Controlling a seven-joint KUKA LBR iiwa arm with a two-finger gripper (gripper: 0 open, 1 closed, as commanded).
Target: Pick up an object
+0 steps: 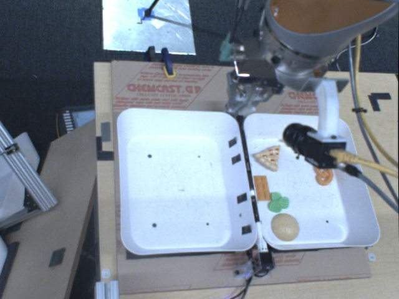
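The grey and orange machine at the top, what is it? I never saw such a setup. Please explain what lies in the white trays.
It is a robot arm, seen by one camera fixed above the bench. Its gripper hangs over the far end of the divider between two white bins. The right bin contains small toy foods: a waffle wedge, an orange block, a green piece, a tan round piece and an orange ring. I see nothing held.

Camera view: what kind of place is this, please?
Probably a robotics lab test bench: a grey arm hangs over two white bins, the right bin holding small toy-like foods, with cables trailing.
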